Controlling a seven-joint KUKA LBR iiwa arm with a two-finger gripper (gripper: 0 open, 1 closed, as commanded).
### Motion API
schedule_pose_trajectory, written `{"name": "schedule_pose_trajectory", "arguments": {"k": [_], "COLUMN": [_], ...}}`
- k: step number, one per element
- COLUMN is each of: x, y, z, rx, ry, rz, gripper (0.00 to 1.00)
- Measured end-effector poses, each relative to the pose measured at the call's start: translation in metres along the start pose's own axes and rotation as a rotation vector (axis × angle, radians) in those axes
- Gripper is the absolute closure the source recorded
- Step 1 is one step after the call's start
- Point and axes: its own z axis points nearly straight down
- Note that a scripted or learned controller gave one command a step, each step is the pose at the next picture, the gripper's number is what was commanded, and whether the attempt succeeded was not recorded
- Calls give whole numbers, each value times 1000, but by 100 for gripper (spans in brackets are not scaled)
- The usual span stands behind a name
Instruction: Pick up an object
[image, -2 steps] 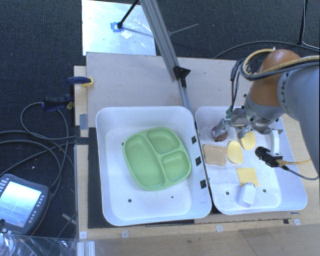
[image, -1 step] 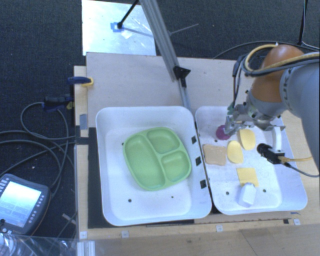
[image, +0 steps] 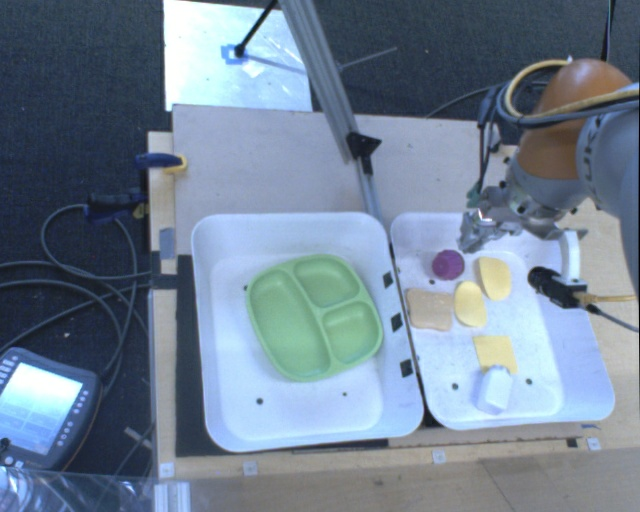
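Observation:
The right bin (image: 570, 400) holds several small items: a purple ball (image: 447, 264), a tan bread slice (image: 430, 309), two yellow oval pieces (image: 493, 277) (image: 470, 304), a yellow square (image: 495, 352) and a white block (image: 494, 390). My gripper (image: 478, 232) hangs over the bin's far part, just up and right of the purple ball. Nothing shows between its fingers.
The left bin (image: 225, 400) holds a green three-compartment plate (image: 315, 316). A grey pole (image: 330, 85) slants down to the gap between the bins. Cables and a teach pendant (image: 40, 405) lie left of the bench. A black cylinder (image: 556, 285) juts from the wrist.

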Motion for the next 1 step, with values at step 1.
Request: {"name": "schedule_pose_trajectory", "arguments": {"k": [1], "x": [-9], "y": [4], "z": [-61], "rx": [-2], "ry": [-1], "rz": [0], "gripper": [100]}}
